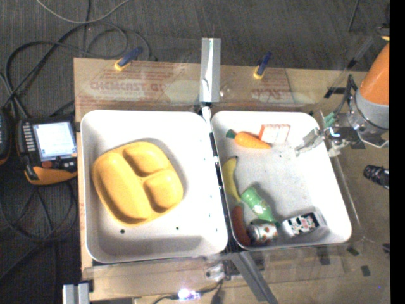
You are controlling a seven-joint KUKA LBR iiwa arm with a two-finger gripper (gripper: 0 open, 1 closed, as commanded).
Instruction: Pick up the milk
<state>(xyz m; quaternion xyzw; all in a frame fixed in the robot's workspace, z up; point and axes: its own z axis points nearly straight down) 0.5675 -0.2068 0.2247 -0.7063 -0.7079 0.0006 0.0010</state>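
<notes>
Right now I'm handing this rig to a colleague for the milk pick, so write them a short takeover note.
Claw: at the right bin's upper right edge, holding nothing; whether it is open or shut can't be told.
Milk: the small orange-and-white carton lying at the back of the right bin, beside the carrot, left of the claw.
Also in that bin: banana, green bottle, a can and a small dark carton near the front. The left bin holds a yellow divided tray.
Done: nothing lifted.
Left: move over the milk, descend, grip, lift.
</notes>
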